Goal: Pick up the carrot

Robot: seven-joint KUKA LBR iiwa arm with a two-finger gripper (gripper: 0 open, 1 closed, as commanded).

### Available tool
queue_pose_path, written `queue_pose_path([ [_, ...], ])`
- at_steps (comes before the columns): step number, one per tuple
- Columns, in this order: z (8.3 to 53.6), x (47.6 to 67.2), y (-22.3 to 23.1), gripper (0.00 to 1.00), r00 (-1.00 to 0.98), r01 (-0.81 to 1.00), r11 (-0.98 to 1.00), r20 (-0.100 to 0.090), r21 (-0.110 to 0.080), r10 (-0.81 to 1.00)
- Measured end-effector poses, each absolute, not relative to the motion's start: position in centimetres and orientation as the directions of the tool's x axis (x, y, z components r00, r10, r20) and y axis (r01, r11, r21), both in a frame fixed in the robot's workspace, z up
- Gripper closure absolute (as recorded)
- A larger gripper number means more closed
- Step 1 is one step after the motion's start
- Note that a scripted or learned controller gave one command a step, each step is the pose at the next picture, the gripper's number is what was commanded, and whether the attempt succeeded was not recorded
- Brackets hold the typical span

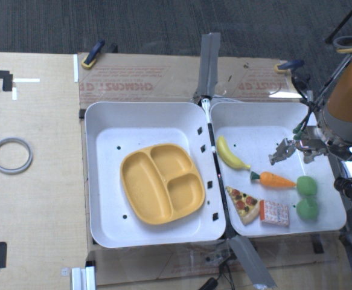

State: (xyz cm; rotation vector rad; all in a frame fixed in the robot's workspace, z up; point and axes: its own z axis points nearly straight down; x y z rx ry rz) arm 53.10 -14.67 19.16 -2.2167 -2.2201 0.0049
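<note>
Orange and tapered, the carrot (pixel 276 180) lay in the right-hand bin (pixel 254 117), green tip toward 9 o'clock. We found the gripper (pixel 282 151) poised just off its 12 o'clock side, not touching it; the jaws looked slightly parted with nothing between them.

We judged crowding the main risk. Two green balls (pixel 307 196) sat against the carrot's thick end at 3 to 4 o'clock, a banana (pixel 230 154) lay near at 10 o'clock, and a pizza slice (pixel 244 204) and a red packet (pixel 275 213) lay at 6 to 7 o'clock. A descent off-centre could nudge a neighbour, or roll the carrot away across the smooth bin floor.

Beyond, the left bin (pixel 103 162) held a yellow divided plate (pixel 162 182). Both bins rested on cardboard (pixel 145 80) over a pale wooden bench (pixel 31 101), where a tape roll (pixel 11 155) lay at 9 o'clock.
</note>
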Motion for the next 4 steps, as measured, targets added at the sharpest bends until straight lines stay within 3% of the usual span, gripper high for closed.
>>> queue_pose_path([
  [1, 9.2, 50.5, -14.3, 0.00, -0.083, 0.997, 0.083, -0.001, 0.001, 0.997],
  [2, 9.1, 52.7, -13.3, 0.00, -0.123, 0.992, 0.123, 0.000, -0.002, 0.992],
  [3, 9.9, 52.7, -13.3, 1.00, -0.120, 0.993, 0.120, 0.001, -0.004, 0.993],
  [4, 19.1, 59.1, -8.4, 1.00, -0.102, 0.995, 0.102, -0.001, -0.002, 0.995],
])
